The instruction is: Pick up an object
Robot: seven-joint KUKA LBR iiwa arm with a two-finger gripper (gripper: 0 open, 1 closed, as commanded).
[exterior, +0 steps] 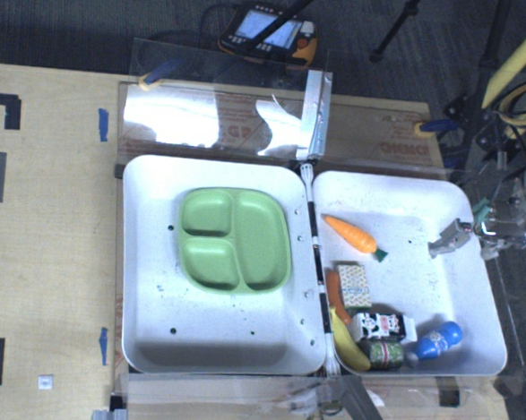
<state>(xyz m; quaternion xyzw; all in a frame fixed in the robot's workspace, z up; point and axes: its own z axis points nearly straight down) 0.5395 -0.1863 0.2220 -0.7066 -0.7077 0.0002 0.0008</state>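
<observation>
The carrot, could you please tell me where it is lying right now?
In the camera view, the carrot lies in the right bin, in its upper left part near the divider between the bins, just above the patterned packet and apart from the gripper.

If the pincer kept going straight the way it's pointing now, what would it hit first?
The pincer points left and down over the right bin. Straight on it would probably meet that bin's bare floor first, just short of the carrot; depth is hard to judge.

No legible txt, carton [380, 326] cow print only, handheld screen [266, 29] too blurred
</observation>
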